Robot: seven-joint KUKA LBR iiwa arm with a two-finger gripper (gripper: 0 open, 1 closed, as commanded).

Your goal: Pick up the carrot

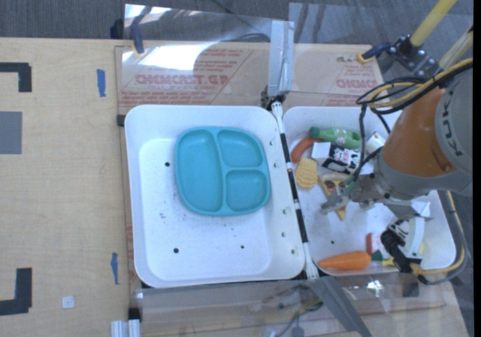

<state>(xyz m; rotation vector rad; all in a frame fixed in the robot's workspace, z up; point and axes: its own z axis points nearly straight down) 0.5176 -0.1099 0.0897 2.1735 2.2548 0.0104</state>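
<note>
You have the carrot (346, 260) lying flat at six o'clock in the right bin (443, 264), light, stiff, smooth and tapered, best pinched across its thick middle, while the gripper (336, 204) hovers at its twelve o'clock, fingers spread, pinching nothing.

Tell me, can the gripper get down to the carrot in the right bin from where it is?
Probably yes. The carrot lies flat near the right bin's front edge with nothing on top of it. The gripper hangs just above and behind it, over the same bin.
</note>
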